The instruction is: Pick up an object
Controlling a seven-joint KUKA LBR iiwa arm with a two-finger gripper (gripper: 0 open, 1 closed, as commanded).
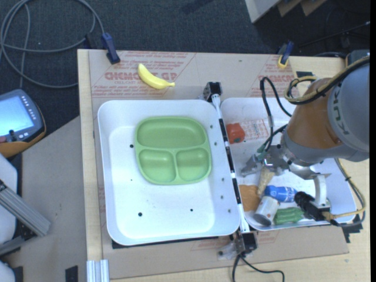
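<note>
Camera view is showing red cardboard lettering (140,75), partly readable as "GIGMO". Reaching from the right, the arm (329,122) is bending down over the right bin (247,107), its gripper (264,164) hovering among cluttered objects (279,201); its grasp cannot be told.

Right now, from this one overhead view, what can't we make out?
- End effector: small and cluttered in the camera view; open or shut cannot be judged.
- Right shallow white bin: the grey arm with the orange band covers much of its floor.
- Blue and white tube, green lump, white cylinder: too small and crowded to identify.
- Orange-red object: too small to name.
</note>
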